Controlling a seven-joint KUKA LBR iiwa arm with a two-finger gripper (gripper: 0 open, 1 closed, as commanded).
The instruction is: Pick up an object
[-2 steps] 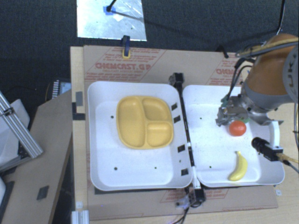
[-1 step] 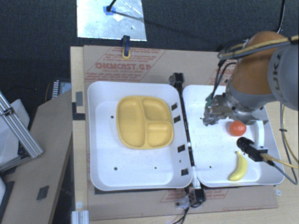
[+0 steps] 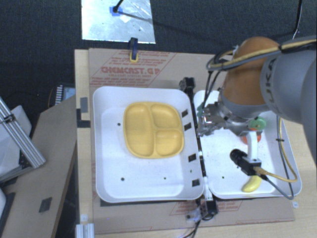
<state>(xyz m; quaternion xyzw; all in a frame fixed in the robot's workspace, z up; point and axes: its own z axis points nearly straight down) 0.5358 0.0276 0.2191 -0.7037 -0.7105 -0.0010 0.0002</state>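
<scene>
1. Hanging in the camera view over the right shallow white bin [image 3: 220, 155], just right of the yellow three-compartment plastic plate [image 3: 152, 130], is the gripper [image 3: 210, 119] of the grey arm with an orange band [image 3: 250, 78]. It sits low beside the bin wall nearest the plate, a pose that suggests a descent toward a pick.
2. Gripper state: released or clenched cannot be told, as the wrist hides it. Nothing is seen in its grasp.
3. Plate: lies flat at the centre of the left shallow white bin [image 3: 106, 182]. It is broad and shallow, so probably a poor pinch target.
4. Small yellow banana-shaped piece [image 3: 251, 184]: far right of the plate and lower, against the right bin's front wall. It lies clear of the arm and looks the likeliest thing to pick up.
5. Small green-and-orange item [image 3: 257, 124]: right of the plate, beyond the gripper and partly under the arm. Its identity is unclear.
</scene>
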